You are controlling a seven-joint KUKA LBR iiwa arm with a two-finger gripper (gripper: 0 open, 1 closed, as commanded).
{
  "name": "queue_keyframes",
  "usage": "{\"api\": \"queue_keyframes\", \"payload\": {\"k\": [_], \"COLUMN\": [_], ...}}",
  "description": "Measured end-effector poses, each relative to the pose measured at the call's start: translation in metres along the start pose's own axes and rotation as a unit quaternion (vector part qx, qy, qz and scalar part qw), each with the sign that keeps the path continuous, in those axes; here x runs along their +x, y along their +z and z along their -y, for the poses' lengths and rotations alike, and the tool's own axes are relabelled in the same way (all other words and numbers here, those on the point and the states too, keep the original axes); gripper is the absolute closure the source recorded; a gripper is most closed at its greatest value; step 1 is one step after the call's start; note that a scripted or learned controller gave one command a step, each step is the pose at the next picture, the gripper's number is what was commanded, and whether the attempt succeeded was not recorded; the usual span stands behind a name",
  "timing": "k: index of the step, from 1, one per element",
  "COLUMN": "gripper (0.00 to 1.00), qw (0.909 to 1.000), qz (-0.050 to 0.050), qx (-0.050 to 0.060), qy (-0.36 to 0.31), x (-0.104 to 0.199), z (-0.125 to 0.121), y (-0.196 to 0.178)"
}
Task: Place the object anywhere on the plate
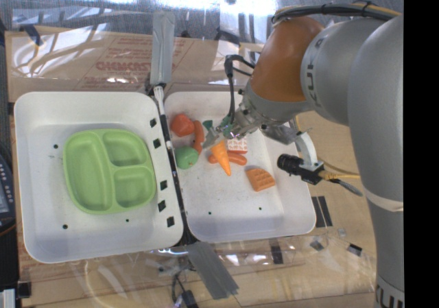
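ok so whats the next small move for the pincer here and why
Probably a short descent onto the orange carrot-like piece. The pincer hangs just above the cluster of toy food in the right bin, with nothing visibly between its fingers, and the green plate in the left bin has no object on it yet.

A: So where's the camera sitting?

B: Just one, fixed above the bench, looking down at a slant. Both white bins fit in frame: the left bin [27, 183] with the green divided plate [110, 169], and the right bin [288, 214] next to it.

A: Pretty close in?

B: Mid-range. You get both bins whole, plus the cardboard [103, 60] on the far side and a strip of bench at the near edge. The arm [343, 60] comes in from the right and looms big, so it's nearer the lens than the bins.
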State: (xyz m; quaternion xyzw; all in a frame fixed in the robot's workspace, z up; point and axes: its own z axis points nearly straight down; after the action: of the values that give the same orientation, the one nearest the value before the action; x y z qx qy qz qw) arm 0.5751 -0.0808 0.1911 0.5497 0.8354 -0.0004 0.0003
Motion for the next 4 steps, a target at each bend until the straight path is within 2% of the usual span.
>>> {"api": "queue_keyframes", "payload": {"k": [1, 2, 3, 4], "gripper": [1.0, 1.0, 1.0, 0.0], "qw": [0.9999, 1.0, 0.9998, 0.9998], "qz": [-0.002, -0.002, -0.001, -0.001], "qx": [0.002, 0.003, 0.003, 0.002], "qy": [0.011, 0.008, -0.019, -0.018], "x": [0.047, 0.047, 0.142, 0.141], "z": [-0.008, -0.008, -0.021, -0.02], "y": [0.001, -0.008, 0.001, 0.001]}}
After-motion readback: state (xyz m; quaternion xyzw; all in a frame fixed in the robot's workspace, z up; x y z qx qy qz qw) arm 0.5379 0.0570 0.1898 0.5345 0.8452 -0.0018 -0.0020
